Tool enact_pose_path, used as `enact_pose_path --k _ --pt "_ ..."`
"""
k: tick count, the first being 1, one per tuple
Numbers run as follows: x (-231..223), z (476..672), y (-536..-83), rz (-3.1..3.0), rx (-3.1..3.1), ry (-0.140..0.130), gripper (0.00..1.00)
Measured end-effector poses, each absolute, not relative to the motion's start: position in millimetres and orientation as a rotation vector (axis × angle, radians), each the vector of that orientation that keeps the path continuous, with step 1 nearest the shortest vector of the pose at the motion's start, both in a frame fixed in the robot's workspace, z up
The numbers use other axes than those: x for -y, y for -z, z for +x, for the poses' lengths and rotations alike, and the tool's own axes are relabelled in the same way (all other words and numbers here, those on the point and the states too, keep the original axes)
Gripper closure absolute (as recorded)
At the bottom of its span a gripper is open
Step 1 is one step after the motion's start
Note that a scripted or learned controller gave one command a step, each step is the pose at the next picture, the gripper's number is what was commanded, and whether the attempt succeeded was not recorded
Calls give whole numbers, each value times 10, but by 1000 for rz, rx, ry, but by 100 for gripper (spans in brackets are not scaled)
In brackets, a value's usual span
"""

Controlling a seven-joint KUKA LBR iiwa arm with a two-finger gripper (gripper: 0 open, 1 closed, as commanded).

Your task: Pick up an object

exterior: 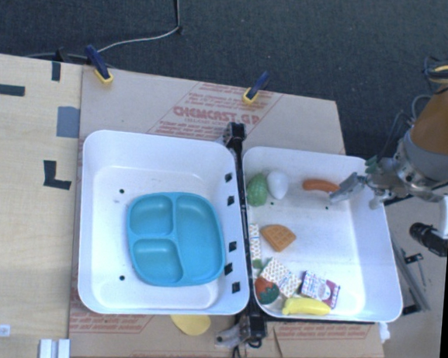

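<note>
- Two white bins are seen side by side: the left bin bears a blue divided tray, and the right bin bears the small things from which one is to be picked.
- The gripper is seen over the right bin's upper right part, just beside an orange sausage-shaped piece; nothing is seen between its fingers, which seem parted, though the view is too small for certainty.
- The step in hand is judged to be the approach; no object has been lifted.
- A descent onto the orange piece and a closing around it would be called for next.
- A green item and a white item lie touching near the divider, well clear of the gripper.
- A waffle-like piece lies mid-bin; a yellow banana-shaped toy and a small packet are crowded along the near wall.
- The bin's far wall stands close to the orange piece and could hinder the fingers.
</note>
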State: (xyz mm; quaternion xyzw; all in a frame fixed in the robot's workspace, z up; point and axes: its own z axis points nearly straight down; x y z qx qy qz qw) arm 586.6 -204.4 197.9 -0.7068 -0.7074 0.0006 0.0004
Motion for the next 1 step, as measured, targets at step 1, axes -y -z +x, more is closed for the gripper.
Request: enact_pose_path --k 1 --pt "1602 6182 -1050 -2216 2220 -3 0"
